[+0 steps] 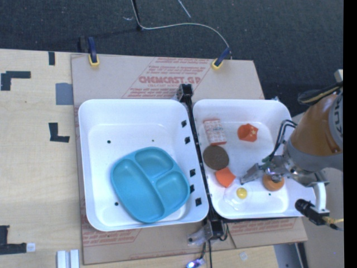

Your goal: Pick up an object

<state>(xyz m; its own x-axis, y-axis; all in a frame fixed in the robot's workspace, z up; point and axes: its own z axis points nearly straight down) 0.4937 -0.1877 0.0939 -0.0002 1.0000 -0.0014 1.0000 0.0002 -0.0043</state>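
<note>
Down over the right bin [262, 108] comes into view the grey arm [315, 133] with its orange band, reaching in from the right, and the jaws [266, 175] sit low over the bin's right-hand side, right by an orange round object [273, 183] near the front wall. One dark finger [251, 175] sticks out to the left, angled toward the bin's middle, and whether the jaws are wide or narrow I cannot tell from up here, nor whether that orange round object is between them or just beside them. Elsewhere in the right bin: a dark brown disc [215, 157] in the left half, an orange block [225, 177] just in front of it, a small yellow ball [241, 193] near the front, a red-orange piece [247, 132] toward the back, and a white packet with red print [214, 131] at the back left. Over in the left bin [89, 149], a blue divided plate [149, 183] lies flat, tilted across the front. Both bins sit on a brown board [167, 77] on the counter [33, 149].
</note>
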